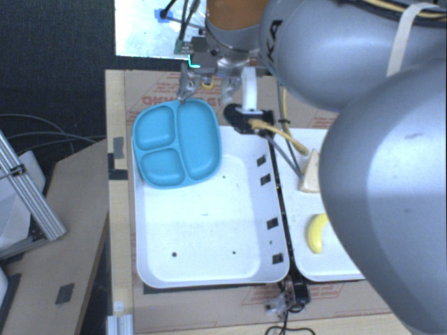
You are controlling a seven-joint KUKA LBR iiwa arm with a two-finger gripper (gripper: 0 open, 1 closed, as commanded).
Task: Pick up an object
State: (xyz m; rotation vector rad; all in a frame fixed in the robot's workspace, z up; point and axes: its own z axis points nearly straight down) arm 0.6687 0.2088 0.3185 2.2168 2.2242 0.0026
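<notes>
so the grey arm [363, 117] hogs the whole right side and top of the shot, huge and blurry up close, with its orange band [234, 2] showing near the top middle. Under that the wrist drops down to the pincer [209, 89], which sits right at the far rim of the left bin [202, 250]. One finger comes down onto the top edge of the blue divided plate [177, 144] and the other sits a bit to the right beside a black part, so the fingers look spread fairly wide, touching the plate's rim. I can't tell if it's really clamped on that rim or just resting against it

The plate has three compartments and lies tilted in the far left corner of the left bin, leaning up over the bin's wall. The rest of that bin's floor is plain white with a few dark specks

The right bin [328, 271] is mostly hidden by the arm; a yellow banana-ish thing [318, 233] lies in it, with a pale tan piece [310, 173] further back near the divider

Both bins sit on a cardboard-covered surface [209, 306], dark floor on the left, some aluminium framing [28, 194] at the left edge
</notes>
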